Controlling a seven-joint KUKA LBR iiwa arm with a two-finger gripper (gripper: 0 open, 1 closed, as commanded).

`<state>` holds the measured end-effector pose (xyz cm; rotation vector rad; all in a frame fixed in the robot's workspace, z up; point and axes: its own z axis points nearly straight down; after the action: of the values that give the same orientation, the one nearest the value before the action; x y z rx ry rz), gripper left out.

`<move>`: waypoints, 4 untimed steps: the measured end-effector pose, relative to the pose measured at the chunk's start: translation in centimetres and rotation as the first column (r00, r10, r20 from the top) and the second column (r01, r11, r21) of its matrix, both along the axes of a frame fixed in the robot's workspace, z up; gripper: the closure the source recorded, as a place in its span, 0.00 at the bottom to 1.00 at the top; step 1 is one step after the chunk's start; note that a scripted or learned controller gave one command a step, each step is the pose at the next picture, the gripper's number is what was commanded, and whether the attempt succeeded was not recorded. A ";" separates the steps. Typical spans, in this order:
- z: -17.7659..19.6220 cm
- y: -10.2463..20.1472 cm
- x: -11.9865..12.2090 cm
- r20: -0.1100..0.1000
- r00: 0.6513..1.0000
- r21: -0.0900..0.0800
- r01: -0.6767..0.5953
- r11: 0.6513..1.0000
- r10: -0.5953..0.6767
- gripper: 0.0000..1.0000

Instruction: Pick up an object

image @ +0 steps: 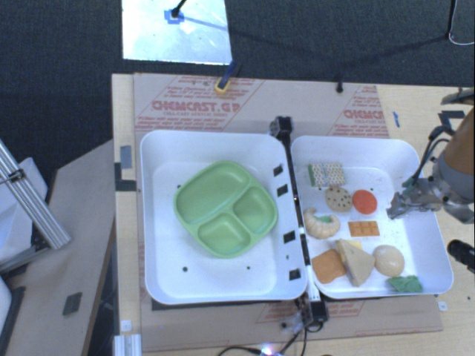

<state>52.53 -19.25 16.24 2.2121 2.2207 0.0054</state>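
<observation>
Several toy foods crowd the right bin (pixel 423 221), none yet chosen: tomato (pixel 364 201) nearest left of the gripper (pixel 404 202), whose finger spread cannot be told; nothing seen held.

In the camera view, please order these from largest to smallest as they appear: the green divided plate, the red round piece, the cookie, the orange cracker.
1. green divided plate, by far the largest
2. orange cracker, red round piece and cookie: all look alike in size, so I cannot rank them.
</observation>
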 end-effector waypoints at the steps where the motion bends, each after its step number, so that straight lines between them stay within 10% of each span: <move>1: 4.7 -0.8 0.0 -0.001 1.000 0.000 0.000 1.000 0.000 1.00; 2: 6.3 -0.8 0.1 -0.003 1.000 0.001 -0.001 1.000 0.001 1.00; 4: 6.2 9.4 5.1 -0.004 1.000 0.004 -0.006 1.000 0.006 1.00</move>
<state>57.62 -9.81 22.45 2.2092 2.2318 0.0056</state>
